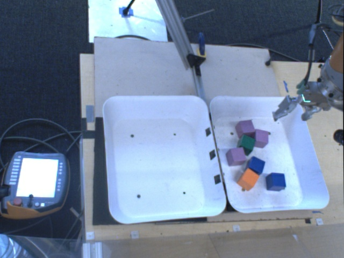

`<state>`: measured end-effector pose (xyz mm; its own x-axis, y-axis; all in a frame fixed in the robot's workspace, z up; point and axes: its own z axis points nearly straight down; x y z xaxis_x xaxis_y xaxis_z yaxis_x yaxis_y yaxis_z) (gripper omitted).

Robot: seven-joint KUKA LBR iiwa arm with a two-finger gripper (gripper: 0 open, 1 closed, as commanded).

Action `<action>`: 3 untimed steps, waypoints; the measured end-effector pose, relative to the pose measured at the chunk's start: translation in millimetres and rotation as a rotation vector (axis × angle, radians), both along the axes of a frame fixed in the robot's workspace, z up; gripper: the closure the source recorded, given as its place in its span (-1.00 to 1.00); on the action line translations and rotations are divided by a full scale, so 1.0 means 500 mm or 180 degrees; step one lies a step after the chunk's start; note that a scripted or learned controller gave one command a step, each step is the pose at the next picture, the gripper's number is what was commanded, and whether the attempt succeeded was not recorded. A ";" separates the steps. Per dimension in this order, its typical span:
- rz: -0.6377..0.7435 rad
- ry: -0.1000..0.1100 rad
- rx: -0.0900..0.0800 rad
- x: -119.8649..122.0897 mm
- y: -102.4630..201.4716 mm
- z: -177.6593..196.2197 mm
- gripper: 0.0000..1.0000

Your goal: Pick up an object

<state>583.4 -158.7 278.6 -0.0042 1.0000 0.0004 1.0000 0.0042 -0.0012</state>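
Small coloured cubes lie clustered in the right white plastic bin (317,192): three purple cubes (245,127), (262,138), (235,156), a green cube (247,142) among them, two blue cubes (256,165), (276,181) and an orange cube (248,179) nearest the front. The grey two-finger gripper (294,108) hangs over the bin's far right corner, apart from the cubes, its fingers spread with nothing between them. The left white bin (115,117) sits just beside.
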 end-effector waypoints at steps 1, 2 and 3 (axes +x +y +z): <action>0.0001 -0.0012 -0.0003 0.001 0.000 0.004 -1.00; -0.0008 0.0002 -0.0003 0.007 -0.016 -0.088 -1.00; -0.0006 0.0000 -0.0002 0.003 -0.014 -0.171 -1.00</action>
<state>584.9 -165.8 192.9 -0.0023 1.0000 -0.0002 1.0000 0.0023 -0.0012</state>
